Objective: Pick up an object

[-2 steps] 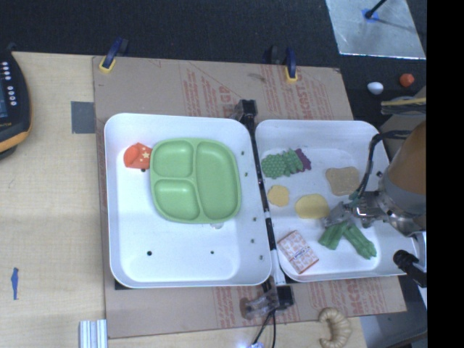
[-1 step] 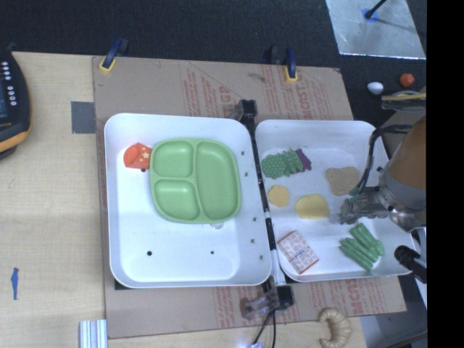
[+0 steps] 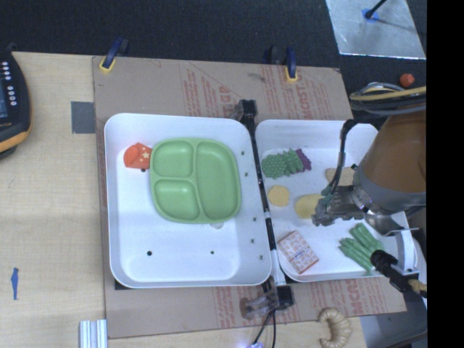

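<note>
Holding a green divided plate (image 3: 196, 180), the left bin (image 3: 130, 259); gripper (image 3: 330, 212) state unclear.

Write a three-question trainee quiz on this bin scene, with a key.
1. True or false: the green tray lies in the right bin.
2. What touches the tray's upper left corner? A) grapes B) red toy C) packet
3. Fill in: the gripper hovers over the ___ bin.

Key: 1 false, it lies in the left bin; 2 B; 3 right.
</note>
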Robot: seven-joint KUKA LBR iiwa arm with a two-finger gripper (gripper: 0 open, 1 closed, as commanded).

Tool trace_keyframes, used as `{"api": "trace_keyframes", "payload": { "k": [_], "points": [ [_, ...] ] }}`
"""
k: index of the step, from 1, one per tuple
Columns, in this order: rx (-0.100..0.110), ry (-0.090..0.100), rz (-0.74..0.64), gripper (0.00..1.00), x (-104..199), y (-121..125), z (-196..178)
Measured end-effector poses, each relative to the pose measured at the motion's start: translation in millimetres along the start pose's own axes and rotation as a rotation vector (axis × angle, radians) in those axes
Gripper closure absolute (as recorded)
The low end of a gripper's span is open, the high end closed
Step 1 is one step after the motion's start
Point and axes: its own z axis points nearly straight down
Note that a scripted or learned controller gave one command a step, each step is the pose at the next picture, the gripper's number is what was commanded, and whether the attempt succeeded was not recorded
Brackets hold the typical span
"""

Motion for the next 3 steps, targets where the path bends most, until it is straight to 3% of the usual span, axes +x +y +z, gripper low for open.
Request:
{"api": "trace_keyframes", "payload": {
  "k": [1,2,3],
  "points": [
    [0.003,-0.003,0.009,0.0,-5.4,-0.5,3.0],
    [-0.006,-0.008,0.011,0.0,-68.2,87.3,8.0],
    [-0.007,-0.008,0.008,0.0,-119.5,167.6,56.6]
  ]
}}
